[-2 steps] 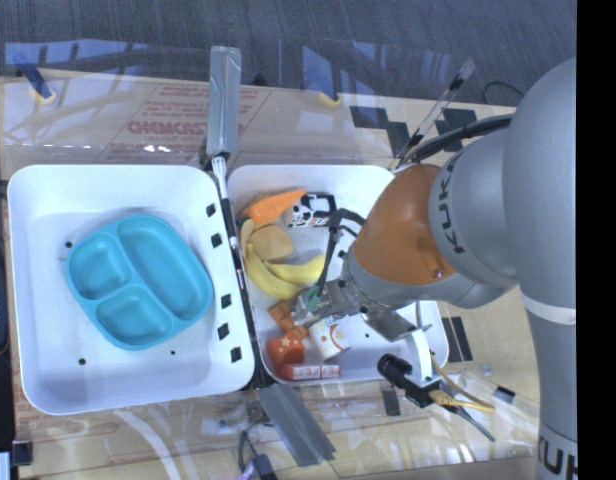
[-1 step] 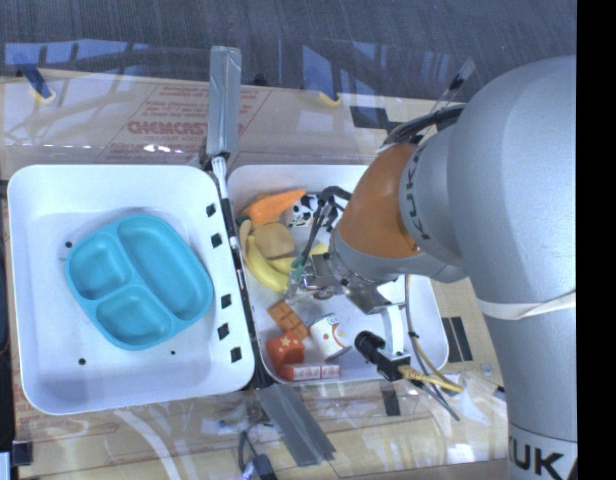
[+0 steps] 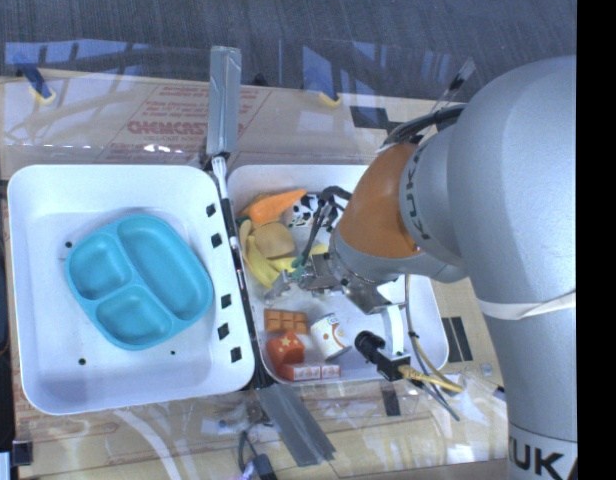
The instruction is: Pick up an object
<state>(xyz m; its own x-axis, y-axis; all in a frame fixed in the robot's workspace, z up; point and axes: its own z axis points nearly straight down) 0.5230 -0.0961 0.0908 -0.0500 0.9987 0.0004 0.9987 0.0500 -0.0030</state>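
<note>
The right bin [image 3: 431, 353] holds several small toy foods. An orange carrot-like piece [image 3: 273, 206] lies at its far left, next to a black-and-white figure [image 3: 307, 211]. Below them sit a tan round piece [image 3: 273, 240] and a yellow banana [image 3: 255, 264]. Nearer the front are a brown waffle [image 3: 286, 321], a red tomato [image 3: 284, 350] and a small white cup [image 3: 329, 335]. My gripper [image 3: 294, 279] hangs low over the banana's right end, reaching down from the orange-banded wrist. The arm hides the bin's right half.
The left bin [image 3: 38, 368] holds a blue divided plate [image 3: 138, 280]. A grey divider bar [image 3: 224, 98] stands between the bins at the back. A small red-and-white bar [image 3: 314, 372] lies at the right bin's front edge.
</note>
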